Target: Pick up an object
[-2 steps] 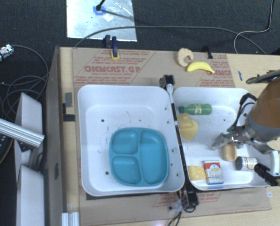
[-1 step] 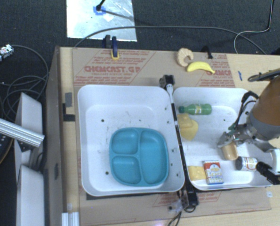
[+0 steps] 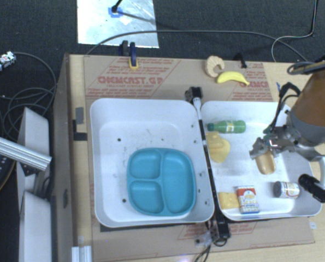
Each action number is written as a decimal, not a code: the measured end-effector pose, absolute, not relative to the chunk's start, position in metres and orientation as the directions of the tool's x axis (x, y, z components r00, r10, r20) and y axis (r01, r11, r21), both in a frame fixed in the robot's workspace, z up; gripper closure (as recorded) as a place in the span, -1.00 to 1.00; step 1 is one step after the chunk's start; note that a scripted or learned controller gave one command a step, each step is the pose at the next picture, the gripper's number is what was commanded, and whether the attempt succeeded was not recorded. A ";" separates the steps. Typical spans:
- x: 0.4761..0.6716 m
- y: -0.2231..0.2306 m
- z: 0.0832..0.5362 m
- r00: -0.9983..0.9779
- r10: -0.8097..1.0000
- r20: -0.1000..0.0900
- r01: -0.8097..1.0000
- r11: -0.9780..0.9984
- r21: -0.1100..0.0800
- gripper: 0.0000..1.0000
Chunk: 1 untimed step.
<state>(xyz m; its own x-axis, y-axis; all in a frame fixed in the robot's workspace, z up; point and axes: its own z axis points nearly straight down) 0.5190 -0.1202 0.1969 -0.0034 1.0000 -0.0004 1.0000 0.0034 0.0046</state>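
Gripper [image 3: 262,149] hovering over tan rounded plastic piece [image 3: 266,164] nr right bin's [image 3: 244,116] right edge; can't tell its state. Looks light, slippery; taking it across the middle.

A tan oblong object [image 3: 266,163] lies in the right bin [image 3: 244,115].

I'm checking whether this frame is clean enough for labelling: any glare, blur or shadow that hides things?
Camera view: strong glare on the metal sheet on the floor; even light in the right bin; the tool is slightly soft; the can and green bottle read clearly, with faint shadows.
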 end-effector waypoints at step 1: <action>0.528 -0.057 0.222 -0.004 1.000 0.001 1.000 0.004 0.002 1.00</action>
